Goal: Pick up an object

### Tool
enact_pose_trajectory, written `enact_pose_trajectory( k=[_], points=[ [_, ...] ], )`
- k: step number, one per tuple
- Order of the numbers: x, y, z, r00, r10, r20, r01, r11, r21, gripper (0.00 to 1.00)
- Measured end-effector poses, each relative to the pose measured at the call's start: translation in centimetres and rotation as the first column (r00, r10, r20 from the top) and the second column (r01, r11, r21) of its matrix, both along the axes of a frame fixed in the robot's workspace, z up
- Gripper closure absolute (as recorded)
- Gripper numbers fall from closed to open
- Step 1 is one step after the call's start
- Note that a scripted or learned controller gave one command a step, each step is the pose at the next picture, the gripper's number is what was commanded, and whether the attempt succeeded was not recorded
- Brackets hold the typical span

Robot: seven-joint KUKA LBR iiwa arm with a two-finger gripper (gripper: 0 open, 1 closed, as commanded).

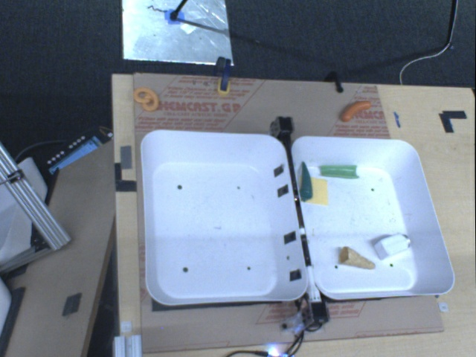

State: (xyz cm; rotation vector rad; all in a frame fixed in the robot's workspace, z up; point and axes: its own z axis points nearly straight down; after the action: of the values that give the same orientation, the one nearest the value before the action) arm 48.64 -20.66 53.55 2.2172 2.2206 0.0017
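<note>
Best target is the white block [391, 245] near the right bin's [428, 199] front-right corner, well apart from neighbours; gripper state: cannot tell.

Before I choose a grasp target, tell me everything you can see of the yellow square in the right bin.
The yellow square looks flat and thin, like a sponge or card; the material is unclear. It lies flat in the right bin near its upper left corner. The dark green pointed piece meets its left edge, and the green stick lies just above it, perhaps touching.

Left bin [216, 222] open; right bin [416, 199] cluttered.
</note>
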Motion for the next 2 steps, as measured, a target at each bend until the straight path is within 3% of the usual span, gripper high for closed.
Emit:
enact_pose_trajectory(
  k=[2],
  points=[
    [0.0, 0.0, 0.0, 1.0, 0.0, 0.0, 0.0, 1.0, 0.0, 1.0]
  ],
)
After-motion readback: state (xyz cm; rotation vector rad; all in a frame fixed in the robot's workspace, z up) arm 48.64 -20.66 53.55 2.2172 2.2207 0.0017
